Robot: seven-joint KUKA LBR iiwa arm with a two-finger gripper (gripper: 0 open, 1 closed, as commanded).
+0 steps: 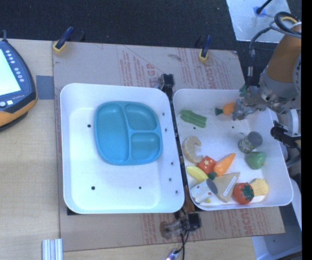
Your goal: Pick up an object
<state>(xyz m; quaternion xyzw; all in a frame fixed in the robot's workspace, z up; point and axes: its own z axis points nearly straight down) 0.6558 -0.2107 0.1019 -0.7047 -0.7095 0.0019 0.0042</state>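
Observation:
The right bin (pixel 278 199) holds several toy foods: a green bean pod (pixel 193 118), a small orange carrot (pixel 226 110), a grey round piece (pixel 249 142), a green pepper (pixel 256 159), a tan croissant (pixel 191 147), a red piece (pixel 206 164), a larger carrot (pixel 225 162), a banana (pixel 196 173), a cheese wedge (pixel 226 186), a tomato (pixel 243 193) and corn (pixel 259 186). My gripper (pixel 241 111) hangs over the bin's far right part, just right of the small carrot and above the grey piece. Nothing shows between its fingers.
The left bin (pixel 75 145) holds a blue divided plate (pixel 128 132). A tablet-like pendant (pixel 4 85) lies at the far left of the bench. Clamps (pixel 63 39) hold the cardboard sheet at the back edge. The arm's grey wrist (pixel 278 88) stands over the right bin's far rim.

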